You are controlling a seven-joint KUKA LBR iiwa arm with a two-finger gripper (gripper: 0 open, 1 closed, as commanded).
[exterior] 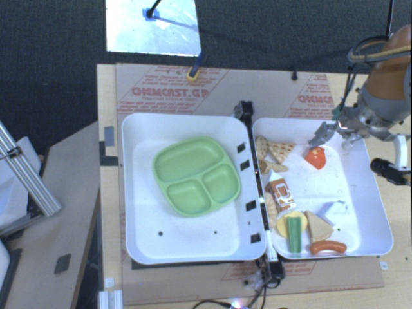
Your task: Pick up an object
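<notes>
The right bin [370, 221] holds several toy foods. A red piece [315, 158] lies near its far side, with a tan waffle-like piece [277, 152] to its left. A brown packet [281, 195] is in the middle. A green cylinder [293, 232], a tan wedge [317, 225] and an orange sausage [328, 247] lie along the near edge. My gripper [333, 140] hangs over the bin's far right part, just above and right of the red piece. It is open, with nothing between its fingers.
The left bin [138, 237] carries a green divided plate [196, 176]. A black ridge [252, 172] separates the bins. A dark part [389, 170] sticks out over the right bin's right rim. A small pale blue scrap [335, 208] lies in the right bin.
</notes>
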